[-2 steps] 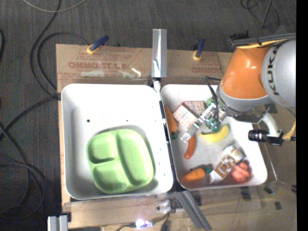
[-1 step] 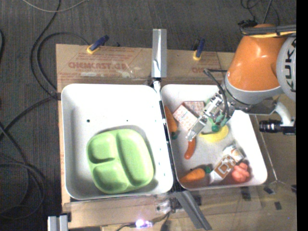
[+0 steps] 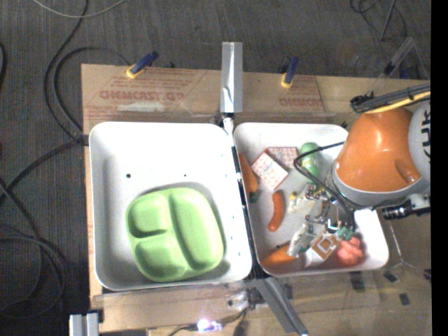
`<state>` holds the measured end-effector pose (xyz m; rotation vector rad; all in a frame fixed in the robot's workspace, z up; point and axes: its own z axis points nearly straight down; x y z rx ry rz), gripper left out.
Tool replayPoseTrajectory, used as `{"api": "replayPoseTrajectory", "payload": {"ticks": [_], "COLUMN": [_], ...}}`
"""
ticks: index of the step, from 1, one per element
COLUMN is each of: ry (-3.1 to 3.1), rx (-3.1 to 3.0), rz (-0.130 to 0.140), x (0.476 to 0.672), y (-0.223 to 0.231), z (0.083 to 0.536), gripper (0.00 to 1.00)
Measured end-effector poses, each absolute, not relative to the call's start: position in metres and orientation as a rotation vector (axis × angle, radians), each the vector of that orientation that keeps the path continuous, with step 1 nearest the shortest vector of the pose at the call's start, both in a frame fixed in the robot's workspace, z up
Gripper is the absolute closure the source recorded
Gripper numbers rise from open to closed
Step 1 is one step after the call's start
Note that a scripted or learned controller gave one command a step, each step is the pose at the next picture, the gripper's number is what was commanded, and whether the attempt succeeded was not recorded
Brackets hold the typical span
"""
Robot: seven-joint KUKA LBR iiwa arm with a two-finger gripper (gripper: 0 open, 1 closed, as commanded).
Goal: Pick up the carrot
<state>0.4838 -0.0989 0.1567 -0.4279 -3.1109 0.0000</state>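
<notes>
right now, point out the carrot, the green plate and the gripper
carrot (image 3: 247,175): camera view, middle of its orange body by the right bin's left wall
green plate (image 3: 175,234): camera view, its centre ridge
gripper (image 3: 313,231): camera view, between its fingertips

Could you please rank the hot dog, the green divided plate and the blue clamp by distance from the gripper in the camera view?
From the gripper:
1. Hot dog, just left of it, right bin.
2. Green divided plate, left bin.
3. Blue clamp, far-left corner of the bench.
</notes>
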Motion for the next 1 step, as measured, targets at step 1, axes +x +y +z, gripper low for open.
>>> {"api": "replayPoseTrajectory", "payload": {"ticks": [1], "ry": [-3.131], "rx": [-0.272], "rz": [-0.002], "x": [0.5175], "y": [-0.0242], "z": [0.1837], "gripper": [0.00]}}
